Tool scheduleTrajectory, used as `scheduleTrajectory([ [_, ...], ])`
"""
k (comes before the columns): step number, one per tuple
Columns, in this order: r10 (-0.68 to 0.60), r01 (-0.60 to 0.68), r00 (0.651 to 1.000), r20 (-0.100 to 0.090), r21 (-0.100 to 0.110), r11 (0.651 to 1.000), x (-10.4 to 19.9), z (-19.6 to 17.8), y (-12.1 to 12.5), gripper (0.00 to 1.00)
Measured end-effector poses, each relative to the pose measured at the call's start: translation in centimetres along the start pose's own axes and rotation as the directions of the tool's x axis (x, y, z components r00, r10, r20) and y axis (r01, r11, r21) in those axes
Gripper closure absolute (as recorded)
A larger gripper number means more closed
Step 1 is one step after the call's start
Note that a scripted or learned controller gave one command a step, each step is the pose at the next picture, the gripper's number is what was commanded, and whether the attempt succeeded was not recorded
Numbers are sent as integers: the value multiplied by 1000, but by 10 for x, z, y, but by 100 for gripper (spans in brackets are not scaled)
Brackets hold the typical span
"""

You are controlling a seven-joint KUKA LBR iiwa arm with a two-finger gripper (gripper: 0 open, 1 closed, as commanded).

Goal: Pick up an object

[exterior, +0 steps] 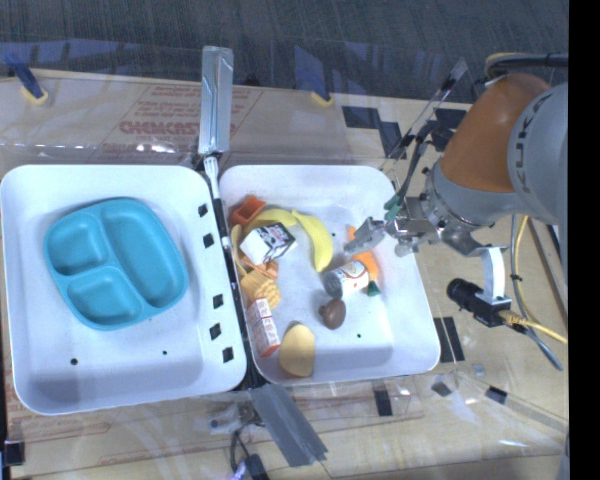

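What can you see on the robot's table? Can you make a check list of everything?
Surface: two white bins side by side; left bin, right bin.
Job's things: in the right bin, a banana, a small can, a brown lump, a yellow chip-shaped piece, snack packets.
Clutter: a blue divided plate in the left bin.
Gripper: gripper low over the right bin's right side, above the can; nothing seen between its fingers.
Cables: yellow and black cables at the right of the bench.
Surroundings: clear sheet and tape on the bench, dark floor beyond.
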State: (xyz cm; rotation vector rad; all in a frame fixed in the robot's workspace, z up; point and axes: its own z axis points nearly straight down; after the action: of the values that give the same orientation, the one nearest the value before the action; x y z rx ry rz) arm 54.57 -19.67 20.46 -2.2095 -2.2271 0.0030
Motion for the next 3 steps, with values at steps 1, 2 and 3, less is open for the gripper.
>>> scheduleTrajectory([
  [1, 51, -51, 999, 3, -10, 999, -13, -81, -68, 0],
  [2, 112, -112, 994, -2, 13, 994, 13, 56, 69, 0],
  [3, 112, -112, 994, -2, 0, 994, 85, 41, 80, 0],
])
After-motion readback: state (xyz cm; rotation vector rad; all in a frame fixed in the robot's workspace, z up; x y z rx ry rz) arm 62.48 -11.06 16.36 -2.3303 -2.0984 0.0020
